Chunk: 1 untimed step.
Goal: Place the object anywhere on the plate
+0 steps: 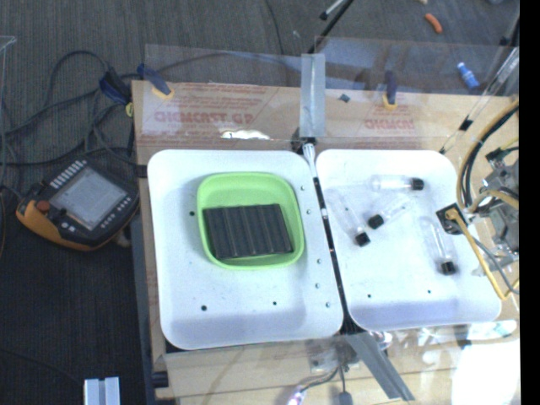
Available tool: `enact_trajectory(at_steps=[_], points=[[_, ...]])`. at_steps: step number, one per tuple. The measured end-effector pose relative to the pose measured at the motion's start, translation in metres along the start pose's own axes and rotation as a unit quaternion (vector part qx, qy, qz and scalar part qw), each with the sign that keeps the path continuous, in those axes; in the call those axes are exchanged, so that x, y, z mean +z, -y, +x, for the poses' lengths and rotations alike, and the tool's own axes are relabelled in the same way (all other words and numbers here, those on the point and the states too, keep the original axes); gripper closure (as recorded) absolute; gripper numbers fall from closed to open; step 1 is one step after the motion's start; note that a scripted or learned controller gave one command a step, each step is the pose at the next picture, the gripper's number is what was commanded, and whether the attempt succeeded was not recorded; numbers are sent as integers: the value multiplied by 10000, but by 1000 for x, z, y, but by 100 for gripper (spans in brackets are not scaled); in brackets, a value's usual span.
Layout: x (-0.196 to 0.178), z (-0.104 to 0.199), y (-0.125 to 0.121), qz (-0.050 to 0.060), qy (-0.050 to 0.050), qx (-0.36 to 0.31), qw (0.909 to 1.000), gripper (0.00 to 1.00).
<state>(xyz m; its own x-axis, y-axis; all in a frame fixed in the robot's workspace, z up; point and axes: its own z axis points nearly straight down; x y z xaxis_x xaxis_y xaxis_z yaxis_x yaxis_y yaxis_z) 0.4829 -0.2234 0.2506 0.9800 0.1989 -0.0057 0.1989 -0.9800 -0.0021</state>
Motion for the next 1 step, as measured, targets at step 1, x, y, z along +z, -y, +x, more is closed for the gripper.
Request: enact_trajectory(at_steps=[1], points=[[-148,0,-1,-17,-7,-34,10000,0]])
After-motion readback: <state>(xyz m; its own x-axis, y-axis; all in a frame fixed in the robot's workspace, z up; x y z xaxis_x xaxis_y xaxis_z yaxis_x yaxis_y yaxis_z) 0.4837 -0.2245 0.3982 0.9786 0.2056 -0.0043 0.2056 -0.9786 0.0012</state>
